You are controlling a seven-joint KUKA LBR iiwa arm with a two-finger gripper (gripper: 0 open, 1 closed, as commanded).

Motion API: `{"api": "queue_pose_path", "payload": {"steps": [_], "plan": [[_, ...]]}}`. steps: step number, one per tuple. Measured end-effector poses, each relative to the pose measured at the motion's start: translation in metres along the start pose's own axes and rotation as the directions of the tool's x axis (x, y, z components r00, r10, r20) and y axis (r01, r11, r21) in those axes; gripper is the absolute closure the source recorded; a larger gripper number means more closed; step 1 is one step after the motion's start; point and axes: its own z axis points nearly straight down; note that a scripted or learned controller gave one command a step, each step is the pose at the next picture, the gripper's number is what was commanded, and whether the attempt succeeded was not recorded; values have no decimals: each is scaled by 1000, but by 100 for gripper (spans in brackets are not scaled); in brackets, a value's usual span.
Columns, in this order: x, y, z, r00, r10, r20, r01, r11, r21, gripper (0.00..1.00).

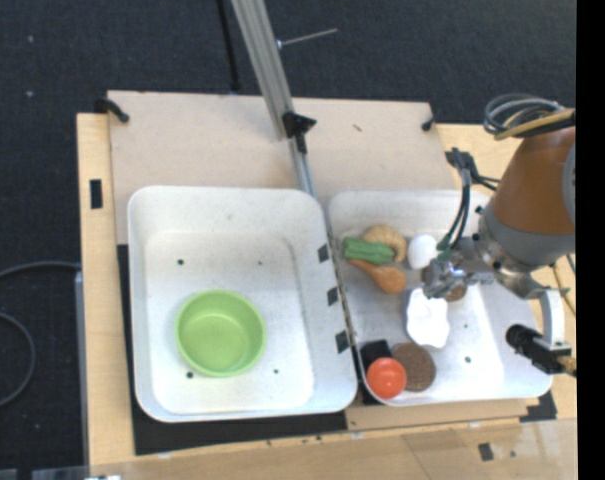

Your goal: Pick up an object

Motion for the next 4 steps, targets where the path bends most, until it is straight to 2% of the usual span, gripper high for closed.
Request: {"api": "queue_pose_path", "payload": {"steps": [1,4], "plan": [[-1,2,-18,1000,-1,-1,1,1000,3,100],[159,25,-17,1000,-4,-3,4,1000,7,100]]}}
